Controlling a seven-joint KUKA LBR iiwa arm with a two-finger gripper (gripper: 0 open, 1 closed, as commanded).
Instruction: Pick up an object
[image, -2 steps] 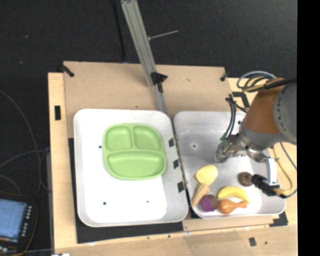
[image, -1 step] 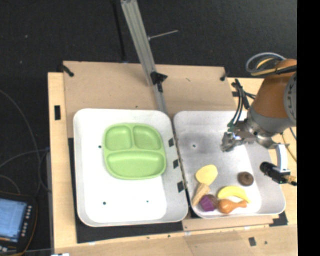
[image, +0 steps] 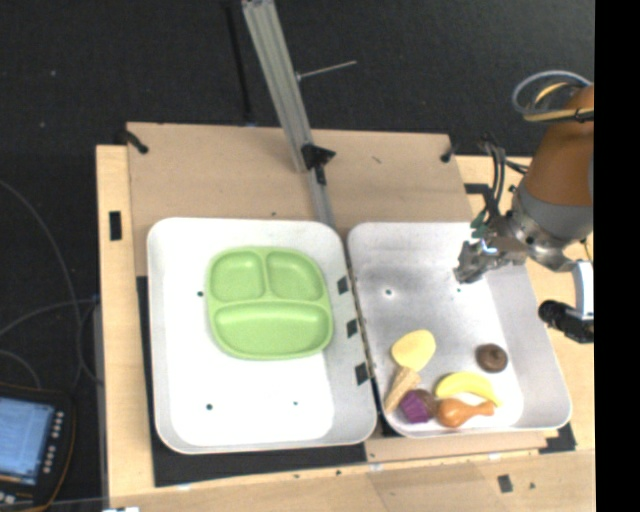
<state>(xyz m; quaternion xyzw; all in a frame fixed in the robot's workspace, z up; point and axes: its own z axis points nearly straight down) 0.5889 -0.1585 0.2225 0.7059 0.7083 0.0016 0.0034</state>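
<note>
Toy food pieces lie clustered in the near part of the right bin (image: 520, 300): a purple piece (image: 414, 406) against the near rim, a brown drumstick-like piece (image: 462, 409) just beside it, a yellow banana (image: 467, 386) touching the drumstick from behind, a tan cone-like piece (image: 400, 383) leaning up toward a pale yellow disc (image: 413, 349), and a small dark brown round piece (image: 490, 357) a little apart to the right. None of them is touched by the arm. The arm (image: 558, 185) reaches in from the right, its orange band above a grey wrist, and bends down over the far right part of that bin. Its pincer (image: 470, 265) hangs above bare white bin floor, well apart from the food cluster; whether its fingers are parted or closed cannot be told at this size, and nothing shows between them. The left bin (image: 180, 400) sits side by side with the right one and holds a light green divided plate (image: 269, 304) with three compartments, lying flat in its far half. Both bins rest on a tan wooden bench (image: 220, 170). A grey metal pole (image: 285, 85) slants up from the far middle of the bench. Around it the floor (image: 80, 70) is dark, with cables, and a small lit screen (image: 28, 440) sits at the near left corner.
</note>
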